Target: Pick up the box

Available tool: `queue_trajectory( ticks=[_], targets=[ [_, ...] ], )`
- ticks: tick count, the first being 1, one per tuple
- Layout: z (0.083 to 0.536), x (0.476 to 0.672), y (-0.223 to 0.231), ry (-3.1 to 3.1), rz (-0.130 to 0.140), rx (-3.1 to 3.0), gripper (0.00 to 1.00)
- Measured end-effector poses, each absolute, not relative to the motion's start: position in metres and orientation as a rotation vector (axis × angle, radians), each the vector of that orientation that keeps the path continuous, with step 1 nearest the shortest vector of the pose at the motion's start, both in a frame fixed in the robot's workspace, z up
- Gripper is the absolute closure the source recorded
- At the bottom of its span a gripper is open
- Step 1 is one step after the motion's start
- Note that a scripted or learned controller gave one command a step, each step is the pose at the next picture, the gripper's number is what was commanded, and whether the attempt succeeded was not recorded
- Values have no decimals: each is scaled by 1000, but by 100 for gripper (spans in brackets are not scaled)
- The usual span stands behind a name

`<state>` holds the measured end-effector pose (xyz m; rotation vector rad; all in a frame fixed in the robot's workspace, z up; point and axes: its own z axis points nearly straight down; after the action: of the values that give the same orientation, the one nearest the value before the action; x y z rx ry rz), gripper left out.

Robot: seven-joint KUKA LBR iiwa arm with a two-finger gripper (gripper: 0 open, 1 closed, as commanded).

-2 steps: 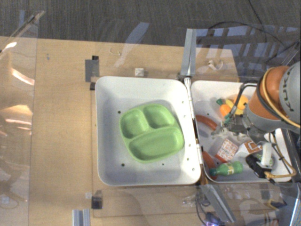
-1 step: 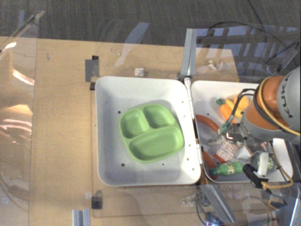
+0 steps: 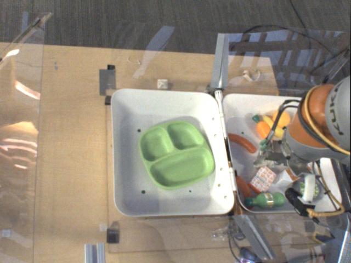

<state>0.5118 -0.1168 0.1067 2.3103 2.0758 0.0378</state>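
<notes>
The box is small, white with red print, and lies tilted in the right bin near its front. My gripper hangs just above and behind the box, very close to its far edge. Whether it touches the box is not clear, because the grey wrist with the orange band hides much of it.
Around the box lie a green bottle at the front, a red sausage to the left, another red item, and orange and yellow toy food behind. A green divided plate sits in the left bin.
</notes>
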Motion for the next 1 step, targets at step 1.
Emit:
queue_trajectory(
  ticks=[1],
  targets=[
    [107,512,-117,2076,37,2311,0]
  ],
)
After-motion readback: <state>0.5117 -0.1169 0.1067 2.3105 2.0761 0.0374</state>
